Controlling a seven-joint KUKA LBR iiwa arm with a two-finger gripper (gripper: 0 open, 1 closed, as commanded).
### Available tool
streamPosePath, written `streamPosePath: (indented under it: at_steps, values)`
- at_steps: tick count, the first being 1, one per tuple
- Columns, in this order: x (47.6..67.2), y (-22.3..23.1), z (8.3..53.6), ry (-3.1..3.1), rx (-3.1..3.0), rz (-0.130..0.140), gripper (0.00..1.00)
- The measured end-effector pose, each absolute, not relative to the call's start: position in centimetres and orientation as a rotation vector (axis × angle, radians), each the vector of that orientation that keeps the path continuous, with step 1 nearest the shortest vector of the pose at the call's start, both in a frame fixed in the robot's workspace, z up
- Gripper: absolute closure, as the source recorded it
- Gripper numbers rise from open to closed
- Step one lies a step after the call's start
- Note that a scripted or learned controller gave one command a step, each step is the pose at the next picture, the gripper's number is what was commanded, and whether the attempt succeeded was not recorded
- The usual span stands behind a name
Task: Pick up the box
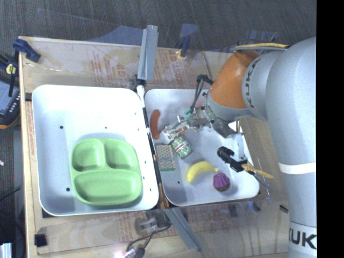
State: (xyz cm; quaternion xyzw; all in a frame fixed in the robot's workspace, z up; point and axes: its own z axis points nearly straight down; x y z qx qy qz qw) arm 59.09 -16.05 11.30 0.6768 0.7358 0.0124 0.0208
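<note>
From where I stand, the claw (183, 127) hangs low in the right bin (207, 198), under the orange band, and I cannot tell how it is set, since the wrist and clutter hide it. The box (165, 157), a small patterned carton, lies just below the claw and a little to its left, flat against the bin's left wall. Its long axis seems to run up and down along that wall. Between claw and box sits a green-printed packet (181, 147), almost touching the claw. So the coming move, as I judge it, is a short shift down and left, and the wall may crowd one side of the grasp. Farther off to the claw's lower right lie a banana (200, 171) and a purple fruit (221, 182); a red sausage (155, 122) lies to its left. Well beyond, in the left bin (54, 98), rests a green tray (106, 172).
</note>
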Motion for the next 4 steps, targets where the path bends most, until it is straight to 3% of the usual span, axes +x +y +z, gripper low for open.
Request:
streamPosePath:
  at_steps: [1, 2, 3, 4]
  values:
    - [51.9, -14.3, 11.1, 2.352, 2.017, 0.040, 0.00]
    - [56.1, -11.7, 9.3, 2.355, 2.075, -0.002, 0.00]
    - [56.0, -11.7, 10.2, 2.362, 2.073, -0.006, 1.00]
    - [61.8, -15.5, 9.1, 2.010, 2.417, -0.002, 1.00]
